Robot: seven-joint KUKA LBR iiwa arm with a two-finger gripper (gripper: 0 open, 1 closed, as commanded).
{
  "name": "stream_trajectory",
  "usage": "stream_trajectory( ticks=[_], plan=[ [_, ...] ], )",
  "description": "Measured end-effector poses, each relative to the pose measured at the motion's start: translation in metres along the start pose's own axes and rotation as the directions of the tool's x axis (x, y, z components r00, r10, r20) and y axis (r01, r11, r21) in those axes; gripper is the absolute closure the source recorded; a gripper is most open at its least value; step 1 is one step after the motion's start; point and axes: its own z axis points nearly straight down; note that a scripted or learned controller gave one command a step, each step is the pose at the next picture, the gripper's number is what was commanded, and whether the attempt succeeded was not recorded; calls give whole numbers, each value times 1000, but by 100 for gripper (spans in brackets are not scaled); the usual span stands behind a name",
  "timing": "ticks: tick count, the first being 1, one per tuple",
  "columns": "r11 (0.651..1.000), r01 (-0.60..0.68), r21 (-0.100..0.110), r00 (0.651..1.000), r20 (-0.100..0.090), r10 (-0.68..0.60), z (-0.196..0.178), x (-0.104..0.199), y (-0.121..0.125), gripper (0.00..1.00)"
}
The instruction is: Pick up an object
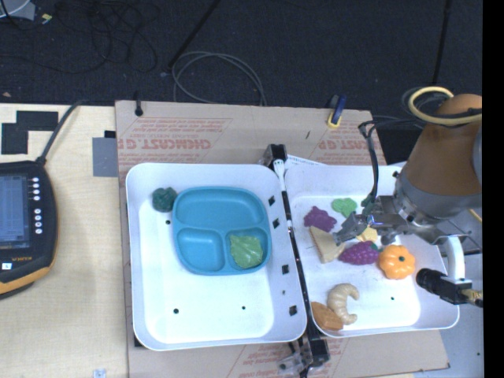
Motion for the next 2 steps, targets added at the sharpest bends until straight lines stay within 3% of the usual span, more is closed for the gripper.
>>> stream_trajectory(
  ticks=[1, 2],
  plan=[
    [1000, -2, 3, 1000, 2, 2, 61, -51, 44, 0],
    [1000, -1, 4, 1000, -1, 1, 129, -92, 38, 0]
  ],
)
